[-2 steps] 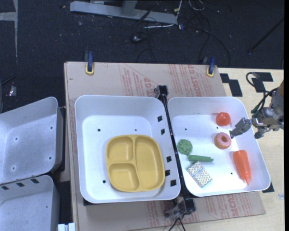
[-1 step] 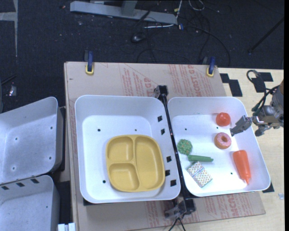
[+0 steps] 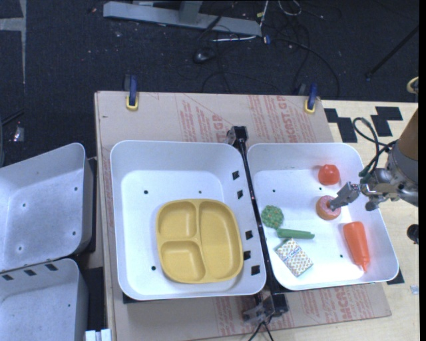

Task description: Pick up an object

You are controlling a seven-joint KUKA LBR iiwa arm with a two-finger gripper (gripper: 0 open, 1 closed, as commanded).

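A dark, speckled floor [image 3: 60,73] fills the upper part of the frame, crossed by thin black cables [image 3: 293,60]. A grey metal bar [image 3: 180,18] lies at the top centre. The bench is a pale board [image 3: 186,116] printed with faded red lettering, held by two yellow-and-blue clamps [image 3: 132,93] at its far edge. At the lower left sit spare white trays [image 3: 40,200]. Light is even and flat
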